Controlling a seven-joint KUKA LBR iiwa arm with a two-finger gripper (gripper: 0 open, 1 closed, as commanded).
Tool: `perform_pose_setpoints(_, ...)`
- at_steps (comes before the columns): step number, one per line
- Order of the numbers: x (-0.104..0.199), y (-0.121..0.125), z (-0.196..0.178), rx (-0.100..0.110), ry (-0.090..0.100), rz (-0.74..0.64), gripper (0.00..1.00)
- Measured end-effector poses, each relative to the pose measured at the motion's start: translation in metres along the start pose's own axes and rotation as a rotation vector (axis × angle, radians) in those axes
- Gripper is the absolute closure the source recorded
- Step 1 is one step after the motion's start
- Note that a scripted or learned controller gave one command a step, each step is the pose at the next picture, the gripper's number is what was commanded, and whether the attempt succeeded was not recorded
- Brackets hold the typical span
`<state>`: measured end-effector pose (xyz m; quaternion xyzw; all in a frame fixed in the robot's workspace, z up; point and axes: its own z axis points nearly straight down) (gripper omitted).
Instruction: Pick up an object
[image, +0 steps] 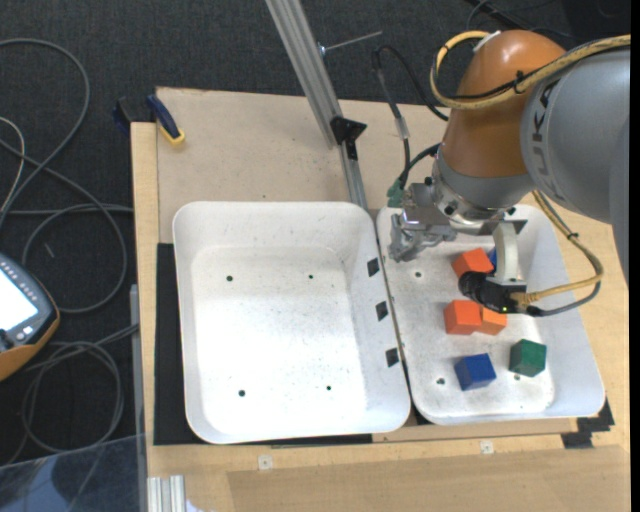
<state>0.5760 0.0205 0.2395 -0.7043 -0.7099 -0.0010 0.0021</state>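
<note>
My gripper (407, 242) hangs over the far left corner of the right bin (570, 390), close to the ridge between the two bins. Nothing shows between its tips. To its right, an orange block (471, 263) lies partly under the wrist. Nearer the front sit a second orange block (461, 316) with a smaller orange piece (492, 321) touching it. A blue cube (475, 371) and a green cube (528, 357) rest near the bin's front edge. All the blocks lie apart from the gripper.
The left bin (190, 235) lies beside the right one. A slanted metal pole (318, 85) rises from the back of the bench near the bins' divide. A blue and yellow tool (165, 118) lies at the bench's far left corner. Cables trail on the floor at left.
</note>
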Motion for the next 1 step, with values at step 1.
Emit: perform_pose_setpoints(1, 0.0494, -0.0250, -0.0100, 0.001, -0.001, 0.001, 1.00)
